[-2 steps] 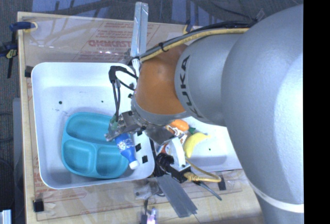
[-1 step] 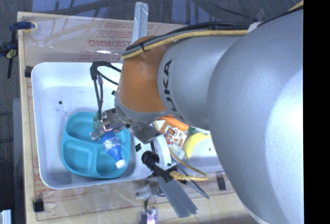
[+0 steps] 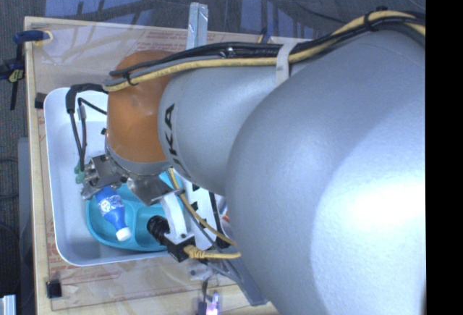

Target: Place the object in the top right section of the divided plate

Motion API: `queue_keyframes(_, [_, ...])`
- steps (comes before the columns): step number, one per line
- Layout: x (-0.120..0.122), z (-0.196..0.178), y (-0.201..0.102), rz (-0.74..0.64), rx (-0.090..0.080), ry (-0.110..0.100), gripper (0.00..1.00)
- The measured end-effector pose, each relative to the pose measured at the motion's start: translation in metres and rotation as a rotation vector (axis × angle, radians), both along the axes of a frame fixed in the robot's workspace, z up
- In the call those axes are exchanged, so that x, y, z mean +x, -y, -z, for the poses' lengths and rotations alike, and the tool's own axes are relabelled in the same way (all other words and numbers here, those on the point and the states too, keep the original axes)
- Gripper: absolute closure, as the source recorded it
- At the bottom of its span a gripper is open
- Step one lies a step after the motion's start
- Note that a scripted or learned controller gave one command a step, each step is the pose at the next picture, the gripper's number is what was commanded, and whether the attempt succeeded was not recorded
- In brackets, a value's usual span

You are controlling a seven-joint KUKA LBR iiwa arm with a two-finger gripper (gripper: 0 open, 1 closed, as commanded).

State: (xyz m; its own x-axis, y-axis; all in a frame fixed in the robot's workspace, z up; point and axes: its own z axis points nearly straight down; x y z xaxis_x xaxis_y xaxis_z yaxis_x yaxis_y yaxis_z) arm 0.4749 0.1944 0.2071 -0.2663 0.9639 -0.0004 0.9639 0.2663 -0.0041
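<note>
gripper (image 3: 108,179) hangs low in the left white bin (image 3: 58,161), right above the blue divided plate (image 3: 108,227), probably to drop something there; if it is clenched or released, i cannot tell. a small blue-white object (image 3: 112,206) lies on the plate. the grey arm (image 3: 289,161) bends steeply down from the right, covering much of the bench.

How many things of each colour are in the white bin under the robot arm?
Blue: 2, the divided plate and a small bottle lying on it
White: 1, the bottle's cap
Total: 3; the arm hides the rest.
</note>
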Motion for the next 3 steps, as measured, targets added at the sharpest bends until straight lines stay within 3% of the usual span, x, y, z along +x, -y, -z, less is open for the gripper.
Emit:
queue_keyframes(1, [0.000,0.000,0.000,0.001,0.000,0.000,0.00])
queue_keyframes(2, [0.000,0.013,-0.012,0.232,-0.001,0.001,0.00])
queue_keyframes(3, [0.005,-0.129,-0.020,0.364,0.000,0.001,0.00])
